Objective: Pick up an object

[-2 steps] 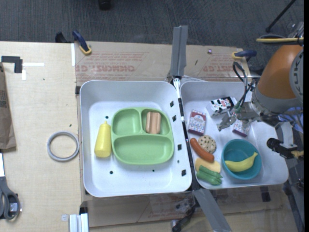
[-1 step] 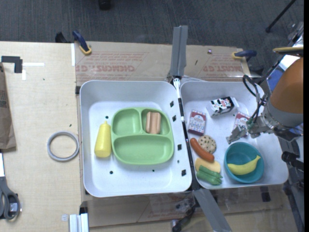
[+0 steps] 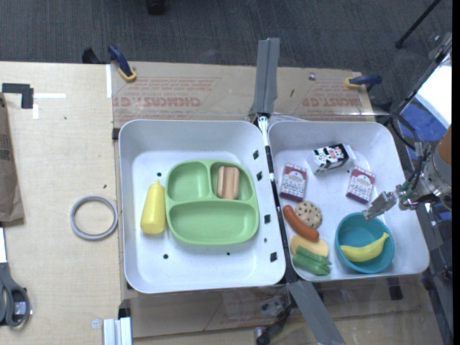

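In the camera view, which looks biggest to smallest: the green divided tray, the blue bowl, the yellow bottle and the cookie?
1. green divided tray
2. blue bowl
3. yellow bottle
4. cookie

All four lie at a similar depth in the bins, so nearness hardly skews this.
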`<state>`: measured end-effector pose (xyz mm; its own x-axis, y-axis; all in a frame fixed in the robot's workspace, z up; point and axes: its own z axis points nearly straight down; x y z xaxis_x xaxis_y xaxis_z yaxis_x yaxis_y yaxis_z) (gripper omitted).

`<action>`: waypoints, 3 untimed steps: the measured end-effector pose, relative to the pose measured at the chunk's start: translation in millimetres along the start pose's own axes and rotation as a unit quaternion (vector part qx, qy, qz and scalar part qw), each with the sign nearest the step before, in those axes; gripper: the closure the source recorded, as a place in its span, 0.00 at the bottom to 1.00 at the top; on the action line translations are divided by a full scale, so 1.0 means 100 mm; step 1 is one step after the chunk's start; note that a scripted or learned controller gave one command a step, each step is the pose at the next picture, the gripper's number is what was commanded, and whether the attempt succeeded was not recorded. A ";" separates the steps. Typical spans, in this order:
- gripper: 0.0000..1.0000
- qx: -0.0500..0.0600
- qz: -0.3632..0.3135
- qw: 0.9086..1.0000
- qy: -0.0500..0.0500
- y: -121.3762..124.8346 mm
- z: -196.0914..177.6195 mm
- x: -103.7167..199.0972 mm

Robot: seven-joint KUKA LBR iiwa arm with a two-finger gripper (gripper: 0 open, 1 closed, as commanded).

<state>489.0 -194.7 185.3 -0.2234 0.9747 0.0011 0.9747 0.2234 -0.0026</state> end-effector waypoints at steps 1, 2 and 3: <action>0.00 0.001 -0.012 1.000 0.001 0.51 0.76 0.33; 0.00 -0.020 -0.038 0.999 -0.012 0.18 0.85 0.52; 0.00 -0.010 0.038 0.999 -0.005 0.28 0.90 0.60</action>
<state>502.8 -130.2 95.7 -0.1488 0.9888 -0.0075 0.9887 0.1489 0.0175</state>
